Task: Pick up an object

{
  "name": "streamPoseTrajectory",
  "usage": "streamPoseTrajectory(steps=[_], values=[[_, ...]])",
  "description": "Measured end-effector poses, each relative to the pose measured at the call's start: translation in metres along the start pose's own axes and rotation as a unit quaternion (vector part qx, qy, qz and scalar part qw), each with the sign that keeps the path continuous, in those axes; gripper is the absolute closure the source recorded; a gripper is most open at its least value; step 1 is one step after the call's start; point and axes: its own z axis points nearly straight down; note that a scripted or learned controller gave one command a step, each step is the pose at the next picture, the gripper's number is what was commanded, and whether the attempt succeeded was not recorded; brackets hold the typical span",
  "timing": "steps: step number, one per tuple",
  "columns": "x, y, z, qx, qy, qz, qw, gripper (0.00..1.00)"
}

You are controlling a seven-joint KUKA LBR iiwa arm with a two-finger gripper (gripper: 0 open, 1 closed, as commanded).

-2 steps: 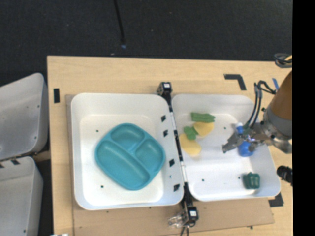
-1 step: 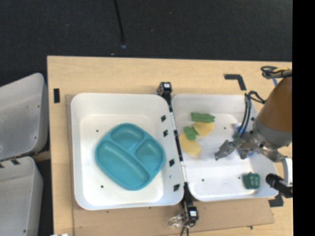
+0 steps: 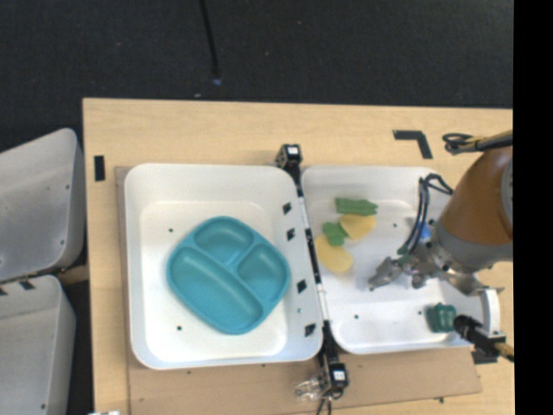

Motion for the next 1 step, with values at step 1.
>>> streamPoseTrajectory(steps=[1], values=[[-0.0012,-0.0002,0.0191,0.000,0.000,0.001,1.0000,0.00]])
